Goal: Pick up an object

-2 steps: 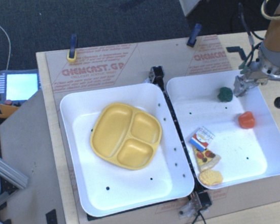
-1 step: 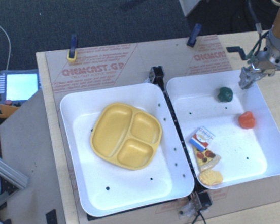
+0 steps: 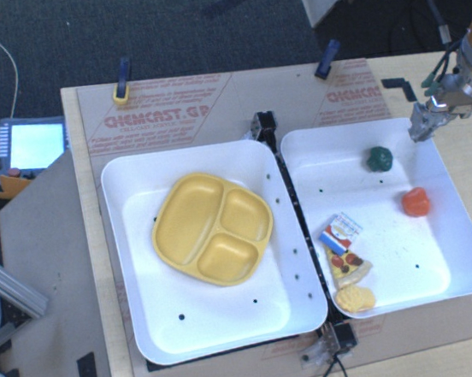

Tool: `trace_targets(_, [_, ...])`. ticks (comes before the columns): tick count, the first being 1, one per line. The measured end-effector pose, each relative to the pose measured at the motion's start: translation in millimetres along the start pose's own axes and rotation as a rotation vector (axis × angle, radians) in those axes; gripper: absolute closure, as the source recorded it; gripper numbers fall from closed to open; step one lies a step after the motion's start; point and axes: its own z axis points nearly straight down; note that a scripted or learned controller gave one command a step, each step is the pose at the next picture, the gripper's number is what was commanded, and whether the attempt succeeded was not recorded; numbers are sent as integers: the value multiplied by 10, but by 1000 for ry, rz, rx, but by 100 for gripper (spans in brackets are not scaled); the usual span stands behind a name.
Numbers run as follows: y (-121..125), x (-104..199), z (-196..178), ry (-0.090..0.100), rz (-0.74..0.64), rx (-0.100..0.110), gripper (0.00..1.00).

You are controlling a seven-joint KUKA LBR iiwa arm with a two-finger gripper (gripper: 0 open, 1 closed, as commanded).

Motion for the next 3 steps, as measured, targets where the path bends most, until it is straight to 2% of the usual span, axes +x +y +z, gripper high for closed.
trace_targets(1, [44, 528, -108, 3, -4, 4, 100])
trace_targets(2, [-16, 1049, -171, 4, -4, 7, 100])
trace_targets(3, [58, 1580, -54, 4, -4, 8, 100])
